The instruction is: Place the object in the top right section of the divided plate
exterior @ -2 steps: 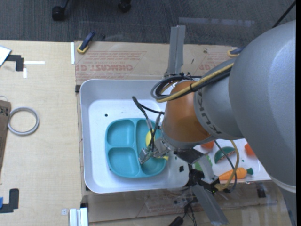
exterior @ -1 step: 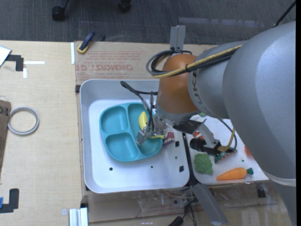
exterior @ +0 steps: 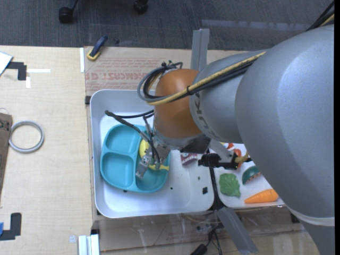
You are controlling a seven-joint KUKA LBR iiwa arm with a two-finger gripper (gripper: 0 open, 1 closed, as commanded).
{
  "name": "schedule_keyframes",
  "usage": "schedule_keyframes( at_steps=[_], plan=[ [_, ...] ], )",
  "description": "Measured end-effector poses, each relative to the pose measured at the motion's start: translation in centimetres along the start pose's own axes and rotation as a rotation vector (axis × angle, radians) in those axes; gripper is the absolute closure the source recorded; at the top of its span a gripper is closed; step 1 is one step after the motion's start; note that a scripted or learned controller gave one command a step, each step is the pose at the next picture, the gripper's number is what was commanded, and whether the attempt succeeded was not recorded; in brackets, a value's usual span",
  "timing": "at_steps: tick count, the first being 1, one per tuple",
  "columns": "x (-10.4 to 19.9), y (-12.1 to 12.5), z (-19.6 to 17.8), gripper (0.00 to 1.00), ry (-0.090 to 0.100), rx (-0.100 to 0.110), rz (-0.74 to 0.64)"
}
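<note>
At the near edge of the bench, from my remote seat, the lines run from front to back.

Near rim: the left bin (exterior: 106, 209) has its front wall at about 6 o'clock; dark cables lie on the bench below it.

Right bin (exterior: 249, 207): at 4 o'clock I see an orange carrot-shaped toy (exterior: 261, 196), a green leafy toy (exterior: 230, 185) just beside it, and a small teal piece (exterior: 249, 175) a little farther back.

Writing, near: a small red and white packet (exterior: 189, 158) lies on the left bin's floor near the centre; its print is too small for me to read.

Divided plate (exterior: 121, 161): teal, three sections, lying in the left bin at about 8 o'clock from the centre.

Object: a yellow toy (exterior: 144, 149) with a green patch sits at the plate's right side, at the gripper tip; I cannot tell which section it lies in.

Gripper (exterior: 146, 162): it hangs over the plate's right side, touching or just above the yellow toy.

Jaws: I cannot tell how far apart they stand, nor whether the toy lies between them.

Arm (exterior: 276, 110): grey, with the orange band (exterior: 175, 102) at 12 o'clock from the plate, and a yellow cable along it.

Tape roll (exterior: 25, 136): a grey ring on the wooden bench at 9 o'clock, well apart from the bins.

Writing, far: faint red letters on the cardboard sheet (exterior: 133, 70) behind the left bin, upside down to me and not readable.

Far edge: a blue and yellow tool (exterior: 98, 47) at 11 o'clock; beyond it grey carpet and chair castors.
</note>
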State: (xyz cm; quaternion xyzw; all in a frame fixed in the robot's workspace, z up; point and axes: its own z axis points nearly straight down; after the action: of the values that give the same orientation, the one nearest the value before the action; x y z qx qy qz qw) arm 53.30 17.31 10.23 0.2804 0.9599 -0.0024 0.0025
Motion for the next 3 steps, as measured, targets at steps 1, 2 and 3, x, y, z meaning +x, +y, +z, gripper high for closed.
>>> schedule_keyframes(
  at_steps=[1,2,3],
  plan=[
    [-1.4,-1.3,-4.7,0.0,0.005,-0.002,0.269],
    [2.5,1.5,-1.2,0.0,-0.003,-0.007,-0.218],
    [-2.5,1.8,-5.1,0.0,0.002,-0.006,-0.513]
  ],
)
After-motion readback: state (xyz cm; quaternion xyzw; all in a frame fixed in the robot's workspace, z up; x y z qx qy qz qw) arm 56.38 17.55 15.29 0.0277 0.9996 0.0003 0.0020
